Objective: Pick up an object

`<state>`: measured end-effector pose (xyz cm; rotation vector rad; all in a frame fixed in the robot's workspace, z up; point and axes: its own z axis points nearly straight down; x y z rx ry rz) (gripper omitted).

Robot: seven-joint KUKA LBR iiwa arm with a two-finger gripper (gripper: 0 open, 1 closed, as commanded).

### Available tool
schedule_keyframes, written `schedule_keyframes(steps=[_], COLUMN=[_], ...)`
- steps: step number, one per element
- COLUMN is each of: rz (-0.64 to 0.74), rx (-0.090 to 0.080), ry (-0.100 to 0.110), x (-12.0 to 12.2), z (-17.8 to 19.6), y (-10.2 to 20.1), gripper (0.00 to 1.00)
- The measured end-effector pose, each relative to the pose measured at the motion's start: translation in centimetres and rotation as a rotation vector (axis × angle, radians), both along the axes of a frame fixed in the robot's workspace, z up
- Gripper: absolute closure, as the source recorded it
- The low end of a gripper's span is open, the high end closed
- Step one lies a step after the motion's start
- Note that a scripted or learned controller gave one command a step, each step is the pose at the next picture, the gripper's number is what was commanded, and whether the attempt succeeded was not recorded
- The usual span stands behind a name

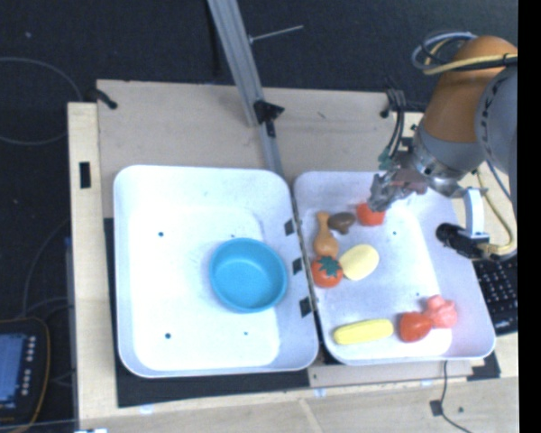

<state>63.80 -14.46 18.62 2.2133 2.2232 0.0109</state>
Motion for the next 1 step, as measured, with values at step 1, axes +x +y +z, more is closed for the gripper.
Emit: schedule_keyframes(steps=[1], rz=[0.001], rx=[-0.001], ry=[-0.002], x=[0.49], z=[6.58], y=[-0.76], gripper=[1.00])
